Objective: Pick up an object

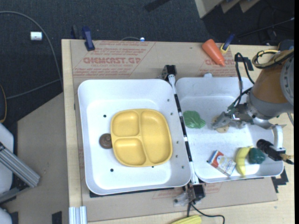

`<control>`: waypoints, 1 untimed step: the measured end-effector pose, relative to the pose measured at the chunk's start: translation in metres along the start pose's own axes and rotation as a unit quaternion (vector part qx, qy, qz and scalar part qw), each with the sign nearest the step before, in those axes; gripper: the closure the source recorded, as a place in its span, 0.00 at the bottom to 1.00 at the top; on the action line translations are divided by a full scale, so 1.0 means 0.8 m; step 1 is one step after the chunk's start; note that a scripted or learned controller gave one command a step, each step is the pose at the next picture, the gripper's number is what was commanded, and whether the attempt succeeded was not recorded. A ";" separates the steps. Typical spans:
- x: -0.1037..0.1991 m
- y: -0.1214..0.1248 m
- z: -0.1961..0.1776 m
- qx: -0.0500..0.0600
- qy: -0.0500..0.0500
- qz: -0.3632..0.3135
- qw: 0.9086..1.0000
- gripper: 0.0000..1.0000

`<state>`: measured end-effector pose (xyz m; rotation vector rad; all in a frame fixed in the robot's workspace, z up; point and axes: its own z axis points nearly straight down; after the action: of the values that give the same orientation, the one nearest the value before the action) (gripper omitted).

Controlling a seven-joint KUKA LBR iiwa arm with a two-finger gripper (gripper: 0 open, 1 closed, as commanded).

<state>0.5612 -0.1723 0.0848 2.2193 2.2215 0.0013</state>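
Note:
In the right bin (205, 85), my gripper (222, 122) reaches in from the right and sits low over the bin floor near its middle. A small tan object (224, 128) lies right beneath its tip. A green leafy toy (193, 120) lies just left of the gripper, apart from it. Toward the bin's front are a red and white packet (220, 162), a yellow banana (242, 159) and a dark green round piece (256, 156) touching the banana.
The left bin (88, 97) holds a yellow divided plate (141, 137) with a small brown round object (106, 141) at its left side. An orange carrot toy (213, 52) and a blue clamp (87, 38) lie on the bench behind the bins.

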 end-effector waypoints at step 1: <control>-0.059 -0.086 0.001 0.003 0.004 -0.001 1.000 0.00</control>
<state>0.4927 -0.2198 0.0841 2.2242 2.2299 0.0034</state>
